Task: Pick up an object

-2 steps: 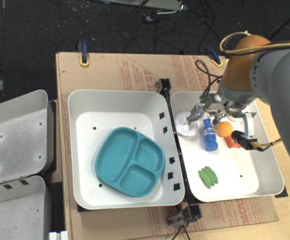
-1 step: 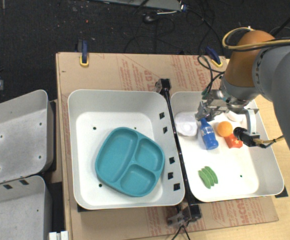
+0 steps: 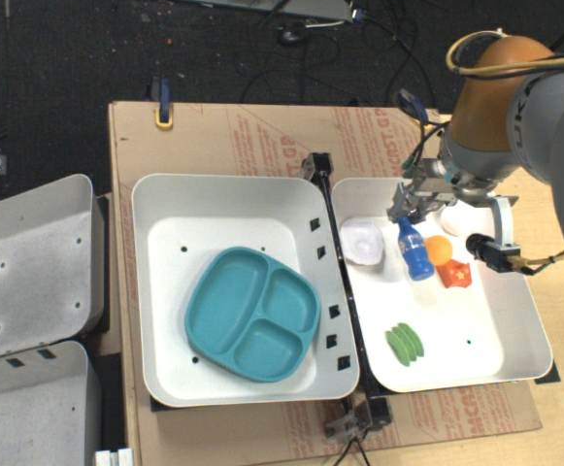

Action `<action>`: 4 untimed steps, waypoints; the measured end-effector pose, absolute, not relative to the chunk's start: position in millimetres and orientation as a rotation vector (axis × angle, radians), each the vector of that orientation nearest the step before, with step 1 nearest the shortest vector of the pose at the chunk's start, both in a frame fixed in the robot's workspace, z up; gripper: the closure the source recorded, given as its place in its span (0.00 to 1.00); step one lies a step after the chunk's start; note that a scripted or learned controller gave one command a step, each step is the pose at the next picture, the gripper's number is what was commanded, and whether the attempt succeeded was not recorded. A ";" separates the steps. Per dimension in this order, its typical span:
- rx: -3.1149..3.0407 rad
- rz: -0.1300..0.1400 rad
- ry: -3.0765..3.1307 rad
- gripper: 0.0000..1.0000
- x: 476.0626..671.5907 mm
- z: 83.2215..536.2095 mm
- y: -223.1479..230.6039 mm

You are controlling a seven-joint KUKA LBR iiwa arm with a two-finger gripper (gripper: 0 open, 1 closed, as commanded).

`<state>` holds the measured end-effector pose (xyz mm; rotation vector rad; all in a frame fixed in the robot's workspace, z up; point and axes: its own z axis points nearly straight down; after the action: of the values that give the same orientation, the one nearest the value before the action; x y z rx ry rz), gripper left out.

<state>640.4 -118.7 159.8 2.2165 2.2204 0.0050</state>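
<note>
The right bin (image 3: 514, 348) holds a blue bottle (image 3: 414, 252) lying near its back, an orange ball (image 3: 439, 249) beside it, a red piece (image 3: 455, 275) just in front of the ball, a white cup (image 3: 363, 242) at the left wall, and a green ridged object (image 3: 405, 343) toward the front. My gripper (image 3: 414, 205) hangs over the back of this bin, right above the top end of the blue bottle. The arm comes in from the right, its orange band above the wrist.
The left bin (image 3: 165, 212) holds a teal divided tray (image 3: 252, 314). A black divider with clamps runs between the bins. White panels (image 3: 29, 260) lie off the bench at the left. A black cable connector (image 3: 485, 250) hangs near the right bin's back right.
</note>
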 end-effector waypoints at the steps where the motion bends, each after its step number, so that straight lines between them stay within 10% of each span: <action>1: 2.215 0.005 2.220 1.00 638.5 223.4 -121.3; 2: 2.214 0.005 2.220 1.00 645.6 268.9 -123.9; 4: 2.216 -0.002 2.232 1.00 599.5 253.7 -23.2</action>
<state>599.5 -23.2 253.7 2.2159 2.2324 -0.0023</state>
